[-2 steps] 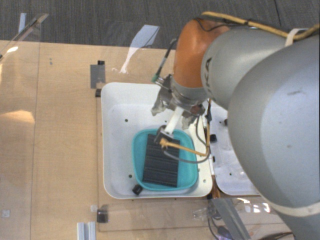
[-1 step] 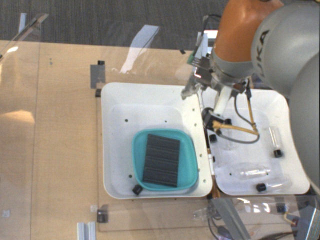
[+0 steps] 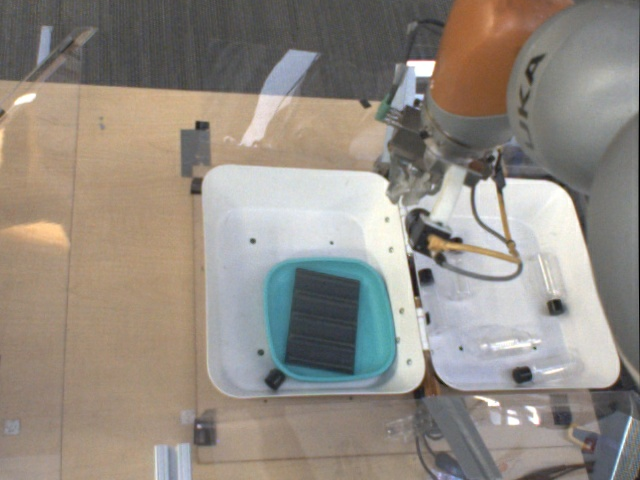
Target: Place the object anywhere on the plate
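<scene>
A teal square plate (image 3: 377, 320) lies in the near part of the left white bin (image 3: 230, 268). A dark grey ribbed rectangular block (image 3: 323, 320) rests flat on the plate, near its middle. My gripper (image 3: 408, 185) hangs under the orange wrist band, over the far end of the rim between the two bins. It is well apart from the block and the plate. The wrist hides how the gripper stands.
A small black piece (image 3: 272, 378) lies by the plate's near left corner. The right bin (image 3: 580, 218) holds clear plastic tubes with black caps (image 3: 552, 286) (image 3: 508, 347). The arm covers the upper right.
</scene>
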Motion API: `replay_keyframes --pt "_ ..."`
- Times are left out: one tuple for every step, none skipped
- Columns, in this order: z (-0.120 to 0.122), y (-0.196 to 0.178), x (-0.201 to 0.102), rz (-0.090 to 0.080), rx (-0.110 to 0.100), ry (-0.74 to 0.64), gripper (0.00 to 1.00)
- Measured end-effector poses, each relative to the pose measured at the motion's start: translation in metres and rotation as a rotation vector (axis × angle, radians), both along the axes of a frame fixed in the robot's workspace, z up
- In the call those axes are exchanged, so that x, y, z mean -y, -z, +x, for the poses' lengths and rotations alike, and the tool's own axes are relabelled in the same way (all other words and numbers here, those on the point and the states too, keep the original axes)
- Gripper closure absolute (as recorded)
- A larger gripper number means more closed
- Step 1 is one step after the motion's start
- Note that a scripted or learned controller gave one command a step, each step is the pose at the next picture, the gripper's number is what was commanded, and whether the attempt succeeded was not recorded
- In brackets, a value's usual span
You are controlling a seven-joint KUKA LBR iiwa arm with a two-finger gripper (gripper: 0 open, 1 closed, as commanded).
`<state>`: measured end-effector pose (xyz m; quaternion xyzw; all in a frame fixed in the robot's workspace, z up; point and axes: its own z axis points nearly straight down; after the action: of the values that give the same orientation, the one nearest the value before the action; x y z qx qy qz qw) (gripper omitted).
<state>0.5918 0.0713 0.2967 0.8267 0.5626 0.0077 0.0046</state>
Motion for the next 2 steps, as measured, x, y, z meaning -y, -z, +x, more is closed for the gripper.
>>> replay_keyframes --pt "-0.0476 0.1147 -0.0654 0.000 -0.017 -0.003 1.00" --pt "-0.0473 0.1143 -0.0649 0.001 -0.016 -0.002 0.00"
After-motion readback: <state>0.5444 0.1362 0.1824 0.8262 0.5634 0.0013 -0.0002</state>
